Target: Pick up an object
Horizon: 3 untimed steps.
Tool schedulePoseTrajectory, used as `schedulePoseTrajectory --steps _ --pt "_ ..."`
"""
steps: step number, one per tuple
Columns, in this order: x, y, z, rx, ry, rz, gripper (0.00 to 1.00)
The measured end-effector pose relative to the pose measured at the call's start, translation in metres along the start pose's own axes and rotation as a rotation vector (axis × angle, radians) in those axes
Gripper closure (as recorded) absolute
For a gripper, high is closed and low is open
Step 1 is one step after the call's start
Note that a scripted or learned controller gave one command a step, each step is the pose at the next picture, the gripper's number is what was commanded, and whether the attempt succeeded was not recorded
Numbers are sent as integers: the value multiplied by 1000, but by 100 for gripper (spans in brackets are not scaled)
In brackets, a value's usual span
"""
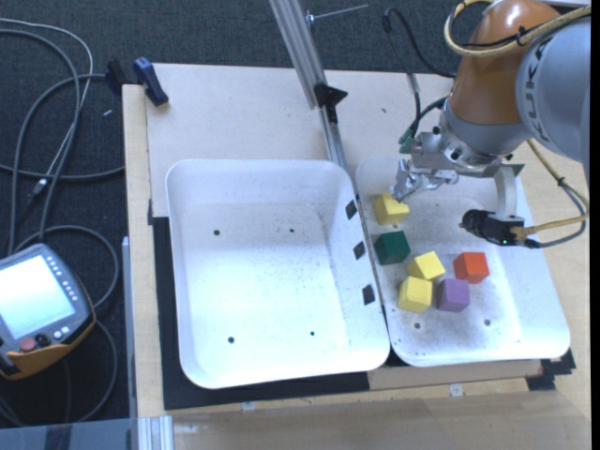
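A yellow block (391, 208) lies tilted near the far left corner of the right bin (525, 340), close against the wall that divides the two bins, and the gripper (405, 188) is directly over its upper right edge, low enough that its tip seems to meet the block; whether the jaws are apart or together cannot be told from this slanted view, and the block is not visibly between them. Just in front of that block sits a dark green block (393, 247). Nearer still lie two more yellow blocks, one (427, 266) behind the other (415, 294), with a purple block (454, 294) touching or just beside the nearer one and an orange block (472, 267) a little to the right of the group. The grey arm with its orange band (492, 68) bends down from the upper right, trailing yellow and black cables. The left bin (187, 195) lies alongside, its white floor speckled with dark flecks. Both bins rest on a pale wooden desk (234, 111), where a small blue clamp (150, 80) sits at the far left corner and a slanted aluminium bar (295, 40) rises from between the bins. On the dark floor to the left lie looping cables and a control pendant (37, 312) with a lit screen.
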<state>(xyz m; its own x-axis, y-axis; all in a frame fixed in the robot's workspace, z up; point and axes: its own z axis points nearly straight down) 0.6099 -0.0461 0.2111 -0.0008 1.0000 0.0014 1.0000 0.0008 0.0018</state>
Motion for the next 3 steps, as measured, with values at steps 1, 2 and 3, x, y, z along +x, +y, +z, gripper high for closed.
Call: schedulePoseTrajectory --steps 1,2,3 --pt "5 29 12 -1 -1 -1 100" --pt "5 28 11 0 -1 0 0" --pt "5 20 11 4 -1 1 0"
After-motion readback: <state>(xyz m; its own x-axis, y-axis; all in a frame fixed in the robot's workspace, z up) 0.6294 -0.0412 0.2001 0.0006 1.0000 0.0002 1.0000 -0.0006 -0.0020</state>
